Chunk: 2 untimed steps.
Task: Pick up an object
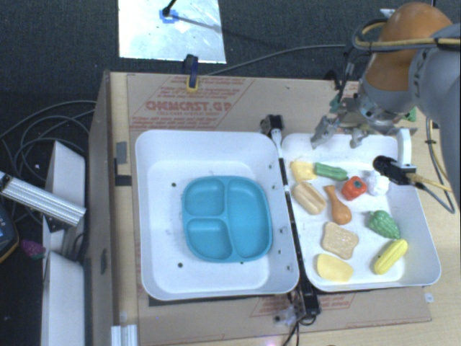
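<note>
At 9 o'clock of the bench, the left bin (155,193) is seen holding a blue divided plate (227,218) with 3 compartments, set flat near its middle. Just beside it, toward 3 o'clock, the right bin (425,262) is filled with toy food. A yellow piece (302,169) lies at the bin's 10 o'clock corner, with a green pod (330,171) touching it at 3 o'clock. A hot dog (309,197) lies below them, and a chicken drumstick (338,205) is placed just beside it. A red tomato (354,187) is seen at 1 o'clock of the drumstick. A bread slice (339,240) and a yellow wedge (334,267) lie toward 6 o'clock. A green vegetable (384,224) and a corn cob (390,256) are set at 4 o'clock. The gripper (338,137) is held above the bin's 12 o'clock rim, its 2 fingers spread apart with nothing between them.
</note>
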{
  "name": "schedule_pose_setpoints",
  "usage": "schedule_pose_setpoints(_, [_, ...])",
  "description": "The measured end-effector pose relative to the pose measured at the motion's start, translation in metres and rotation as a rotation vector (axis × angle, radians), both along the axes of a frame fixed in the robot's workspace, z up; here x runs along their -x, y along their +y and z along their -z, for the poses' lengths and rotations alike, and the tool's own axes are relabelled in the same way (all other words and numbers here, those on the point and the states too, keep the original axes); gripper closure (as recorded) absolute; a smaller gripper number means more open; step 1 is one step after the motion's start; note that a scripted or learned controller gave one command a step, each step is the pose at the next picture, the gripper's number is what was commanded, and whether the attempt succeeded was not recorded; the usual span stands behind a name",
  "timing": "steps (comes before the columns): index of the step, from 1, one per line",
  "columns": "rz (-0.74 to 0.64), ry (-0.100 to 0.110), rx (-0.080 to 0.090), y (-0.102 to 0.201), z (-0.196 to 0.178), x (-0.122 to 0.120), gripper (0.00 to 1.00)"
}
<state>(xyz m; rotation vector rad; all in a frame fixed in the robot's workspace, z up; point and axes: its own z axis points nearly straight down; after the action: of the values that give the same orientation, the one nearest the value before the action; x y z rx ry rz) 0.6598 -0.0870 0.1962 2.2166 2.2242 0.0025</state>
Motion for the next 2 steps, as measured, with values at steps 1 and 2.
schedule_pose_setpoints(1, [0.002, 0.003, 0.000, -0.015, 0.102, 0.040, 0.00])
schedule_pose_setpoints(2, [0.003, 0.002, 0.002, -0.061, 0.112, 0.077, 0.00])
